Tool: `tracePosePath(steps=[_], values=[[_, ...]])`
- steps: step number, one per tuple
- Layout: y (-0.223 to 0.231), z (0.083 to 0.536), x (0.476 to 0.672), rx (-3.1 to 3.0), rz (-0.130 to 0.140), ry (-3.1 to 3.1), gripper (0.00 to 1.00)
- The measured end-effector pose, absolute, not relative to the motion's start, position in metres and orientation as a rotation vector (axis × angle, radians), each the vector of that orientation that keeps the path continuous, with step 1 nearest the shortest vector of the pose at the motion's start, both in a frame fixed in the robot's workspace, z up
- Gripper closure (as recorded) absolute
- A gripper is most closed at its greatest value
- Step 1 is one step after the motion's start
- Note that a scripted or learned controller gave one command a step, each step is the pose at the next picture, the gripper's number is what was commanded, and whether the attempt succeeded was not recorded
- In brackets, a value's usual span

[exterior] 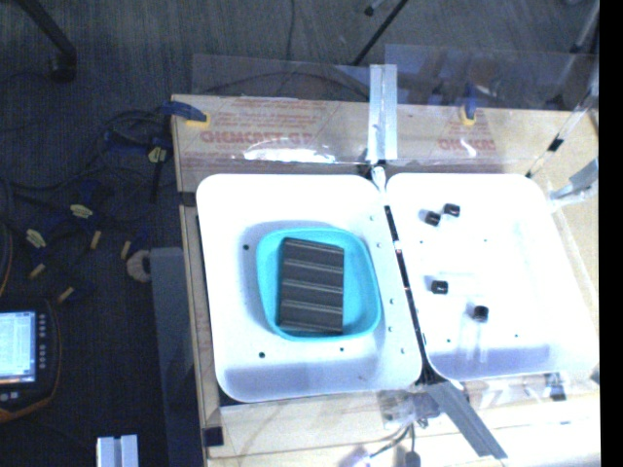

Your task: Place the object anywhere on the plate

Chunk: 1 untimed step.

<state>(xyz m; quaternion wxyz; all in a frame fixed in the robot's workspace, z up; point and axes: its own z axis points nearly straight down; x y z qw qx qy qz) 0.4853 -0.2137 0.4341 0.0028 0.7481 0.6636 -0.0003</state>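
Object: a dark grey rectangular block (pixel 311 285) with ribs running across its top, lying flat, its long side running away from the camera.
Object's place: on the plate (pixel 362 290), near its middle, with the blue rim showing on all four sides of it.
Plate: light blue, squarish with rounded corners, sitting in the middle of the left bin (pixel 224 261).
Left bin: white and shallow, its floor showing all round the plate; its right wall touches the right bin (pixel 526 339).
Right bin: white, holding four small black pieces, too small to tell what they are.
Small pieces: two lie close together near the far left corner (pixel 432 218) (pixel 451 209); a third (pixel 439 286) sits near the middle left; the fourth (pixel 479 311) lies just beyond it toward the near side. All are well apart from the plate.
Table: a pale brown top (pixel 263 125) with red lettering along its far edge, carrying both bins.
Post: a metal upright (pixel 383 115) stands at the far side, where the two bins meet.
Floor: dark carpet left of the table, with loose cables (pixel 127 134) and a handheld screen unit (pixel 19 343) at the left edge.
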Motion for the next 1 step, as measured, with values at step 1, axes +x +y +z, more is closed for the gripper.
tracePosePath(steps=[1], values=[[-0.2159,0.4343,0.4849,2.490,-0.001,1.912,0.00]])
